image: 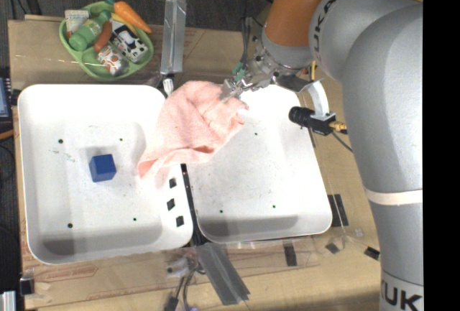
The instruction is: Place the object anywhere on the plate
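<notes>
Currently | claw (236,87): at the far edge of the right bin (287,180), fingertips on the pink cloth (194,126); grip cannot be told | blue cube (103,166): left bin (43,123), middle, untouched | progress: nothing placed, no plate identifiable | writing: "KUKA" on the arm (374,87), partly cut off

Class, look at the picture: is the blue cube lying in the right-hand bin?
No. The blue cube sits on the floor of the left bin, well apart from the pink towel.
</notes>
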Robot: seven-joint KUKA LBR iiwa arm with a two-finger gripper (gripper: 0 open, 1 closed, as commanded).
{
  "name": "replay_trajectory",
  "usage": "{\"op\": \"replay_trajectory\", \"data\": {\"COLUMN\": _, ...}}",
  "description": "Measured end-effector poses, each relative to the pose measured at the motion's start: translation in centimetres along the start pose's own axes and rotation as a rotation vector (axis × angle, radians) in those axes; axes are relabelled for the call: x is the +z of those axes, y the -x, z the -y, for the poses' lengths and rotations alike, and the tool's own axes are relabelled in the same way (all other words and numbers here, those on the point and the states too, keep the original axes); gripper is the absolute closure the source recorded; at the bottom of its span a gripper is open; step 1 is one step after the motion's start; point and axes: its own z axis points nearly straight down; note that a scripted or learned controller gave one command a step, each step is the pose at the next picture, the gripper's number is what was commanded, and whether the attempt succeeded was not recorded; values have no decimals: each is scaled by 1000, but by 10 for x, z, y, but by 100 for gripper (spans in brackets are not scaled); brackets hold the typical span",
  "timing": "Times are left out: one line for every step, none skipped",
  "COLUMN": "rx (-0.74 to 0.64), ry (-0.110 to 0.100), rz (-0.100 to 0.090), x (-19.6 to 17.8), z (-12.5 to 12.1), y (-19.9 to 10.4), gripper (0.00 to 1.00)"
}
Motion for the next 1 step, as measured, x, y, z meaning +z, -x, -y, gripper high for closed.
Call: {"op": "replay_trajectory", "data": {"rx": -8, "ry": 1, "rz": 1, "x": -28, "z": -1, "y": -1, "gripper": 100}}
